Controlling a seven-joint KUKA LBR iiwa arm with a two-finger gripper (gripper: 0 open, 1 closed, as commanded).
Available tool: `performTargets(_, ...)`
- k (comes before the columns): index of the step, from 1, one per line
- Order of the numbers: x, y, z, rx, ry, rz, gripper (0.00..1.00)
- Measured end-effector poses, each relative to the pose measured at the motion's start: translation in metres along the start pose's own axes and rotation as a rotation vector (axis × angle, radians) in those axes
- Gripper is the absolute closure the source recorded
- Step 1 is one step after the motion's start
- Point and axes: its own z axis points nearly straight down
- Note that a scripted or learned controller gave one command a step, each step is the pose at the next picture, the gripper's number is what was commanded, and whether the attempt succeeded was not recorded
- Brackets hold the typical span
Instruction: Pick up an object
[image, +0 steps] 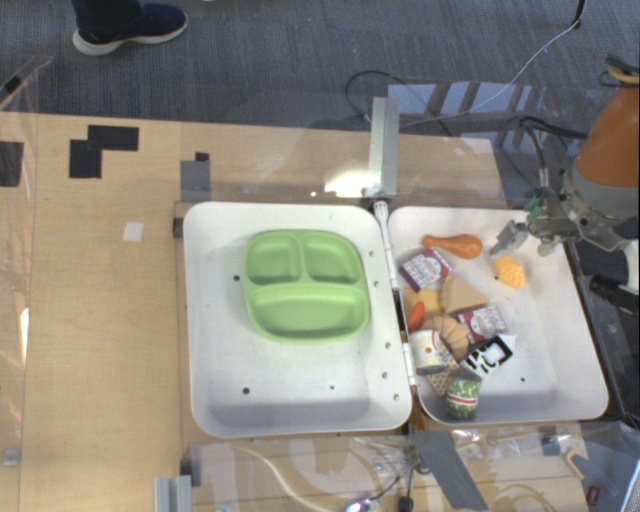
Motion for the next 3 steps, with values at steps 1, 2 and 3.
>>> performTargets(1,-0.02,0.012,0.084,-0.002,-0.001,-0.061,0.0)
performTargets(2,-0.019,0.015,0.071,-0.008,-0.003,-0.065,1.0)
performTargets(3,0.041,0.02,-0.03,-0.002,0.001,-0.038,1.0)
